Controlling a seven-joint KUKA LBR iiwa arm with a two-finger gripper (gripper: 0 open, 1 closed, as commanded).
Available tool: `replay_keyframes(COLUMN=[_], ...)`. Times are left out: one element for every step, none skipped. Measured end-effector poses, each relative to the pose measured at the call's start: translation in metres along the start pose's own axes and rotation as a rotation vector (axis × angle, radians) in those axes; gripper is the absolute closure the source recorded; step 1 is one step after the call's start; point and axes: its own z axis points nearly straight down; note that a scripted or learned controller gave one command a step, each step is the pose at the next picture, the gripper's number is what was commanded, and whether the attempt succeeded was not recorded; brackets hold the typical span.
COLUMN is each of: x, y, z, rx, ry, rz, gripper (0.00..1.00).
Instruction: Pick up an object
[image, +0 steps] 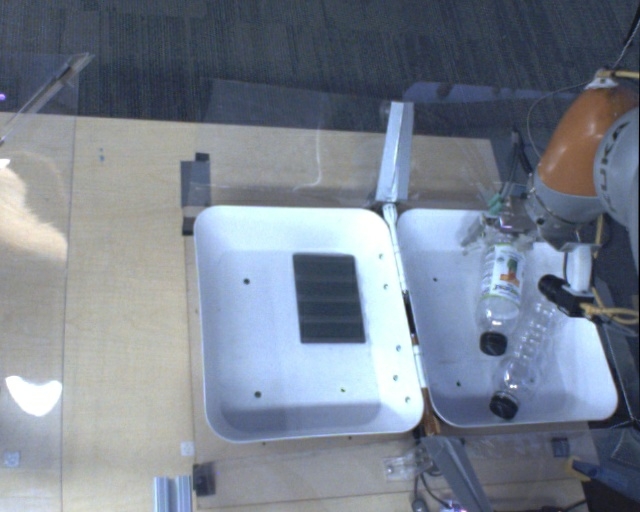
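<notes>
Bottles: two clear ones, black-capped, in the right bin (440, 300). The labelled bottle (500, 290) lies just below the gripper (510, 222), cap end pointing away from it. The plain bottle (525, 355) lies farther off, slanted. One dark pad (328, 298) sits in the left bin (230, 330).

Bright, even overhead light. White glare patches sit on the desk (110, 330) far left of the arm. Soft shadow along the bins' near walls. Slightly soft focus throughout.
</notes>
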Motion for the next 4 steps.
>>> replay_keyframes(x=[-0.008, -0.009, -0.018, -0.029], y=[-0.004, -0.005, -0.008, -0.007], z=[0.001, 0.001, 0.003, 0.031], rx=[-0.002, 0.000, 0.005, 0.020], ry=[-0.004, -0.004, -0.008, 0.010], rz=[-0.031, -0.090, -0.124, -0.243], gripper=[0.00, 0.00, 0.00, 0.00])
